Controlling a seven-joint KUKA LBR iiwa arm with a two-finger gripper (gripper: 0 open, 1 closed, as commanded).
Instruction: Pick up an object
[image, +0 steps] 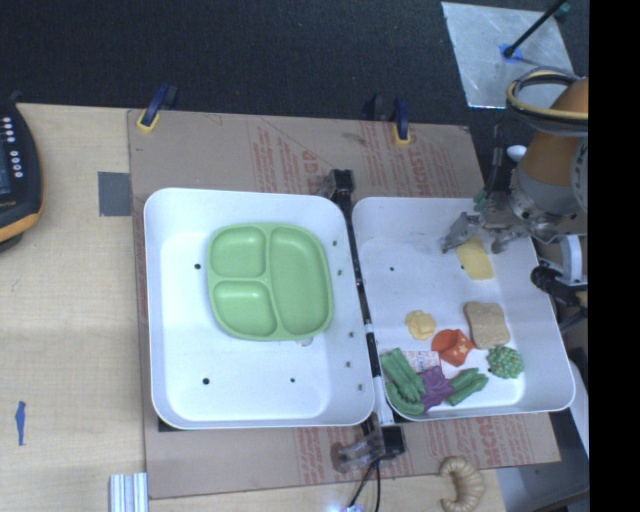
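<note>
My gripper (484, 236) hangs over the back of the right bin (400, 225), its fingers spread open. Just in front of the fingertips a pale yellow block (477, 262) lies on the bin floor; nothing sits between the fingers. Further forward in the same bin lie a small yellow piece (421, 324), a tan bread slice (487, 323), a red piece (453, 346), a broccoli floret (505, 361), green beans (402, 376), a purple piece (434, 384) and a green pod (466, 385).
The left bin (180, 380) holds a green divided plate (270, 280). A tan curled item (463, 483) lies on the bench in front of the right bin. A black handset (14, 180) sits at the far left. Blue clamps (401, 120) hold the board's back edge.
</note>
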